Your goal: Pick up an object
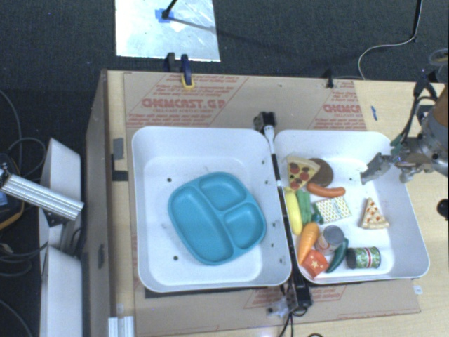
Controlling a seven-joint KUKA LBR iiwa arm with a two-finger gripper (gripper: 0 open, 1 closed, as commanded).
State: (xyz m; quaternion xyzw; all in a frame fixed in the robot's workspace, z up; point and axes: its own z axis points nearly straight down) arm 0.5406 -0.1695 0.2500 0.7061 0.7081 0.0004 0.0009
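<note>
My gripper [388, 173] hangs over the far right part of the right bin [414, 248], its two fingers spread apart with nothing between them. Toy food lies in that bin's left half: a pizza slice [302, 173], a brown disc [323, 168], a red sausage [327, 191], a green cucumber [304, 206], a yellow banana [292, 214], a patterned cracker [332, 208] and a carrot [307, 236]. Below the gripper lies a small pizza wedge [372, 215]. A green can [364, 258] rests on its side near the front.
The left bin [151, 188] holds a blue divided plate [216, 217]. A black divider [280, 209] runs between the bins. A grey tin [332, 235], a red piece [315, 262] and a dark green pepper [337, 257] sit near the carrot.
</note>
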